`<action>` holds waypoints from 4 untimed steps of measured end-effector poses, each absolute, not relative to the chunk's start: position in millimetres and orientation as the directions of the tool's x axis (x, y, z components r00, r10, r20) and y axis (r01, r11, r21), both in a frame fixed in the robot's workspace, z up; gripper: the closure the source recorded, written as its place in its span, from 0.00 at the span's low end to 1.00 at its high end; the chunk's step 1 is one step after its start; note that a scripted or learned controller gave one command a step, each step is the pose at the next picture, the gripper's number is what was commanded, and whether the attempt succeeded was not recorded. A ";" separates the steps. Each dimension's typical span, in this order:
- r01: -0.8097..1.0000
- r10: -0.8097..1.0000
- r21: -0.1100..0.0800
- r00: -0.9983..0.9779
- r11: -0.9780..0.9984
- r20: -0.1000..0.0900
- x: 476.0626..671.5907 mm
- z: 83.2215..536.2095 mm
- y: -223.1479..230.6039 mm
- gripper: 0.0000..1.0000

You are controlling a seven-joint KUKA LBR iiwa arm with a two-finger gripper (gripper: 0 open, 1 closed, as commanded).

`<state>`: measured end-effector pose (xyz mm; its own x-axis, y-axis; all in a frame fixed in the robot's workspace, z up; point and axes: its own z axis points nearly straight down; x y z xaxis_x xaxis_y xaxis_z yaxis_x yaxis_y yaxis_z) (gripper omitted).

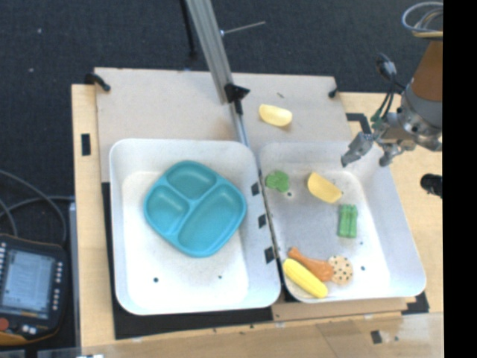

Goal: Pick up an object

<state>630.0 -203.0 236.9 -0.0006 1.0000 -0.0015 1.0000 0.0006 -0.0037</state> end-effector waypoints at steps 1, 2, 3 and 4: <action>1.000 1.000 -0.004 0.001 -0.001 -0.002 625.8 175.2 -208.8 0.00; 1.000 1.000 -0.003 0.002 -0.002 -0.003 625.3 131.2 -216.5 0.00; 1.000 1.000 0.005 0.001 -0.001 -0.004 627.3 145.9 -217.2 1.00; 1.000 1.000 0.007 -0.002 0.002 -0.002 631.4 190.4 -216.5 1.00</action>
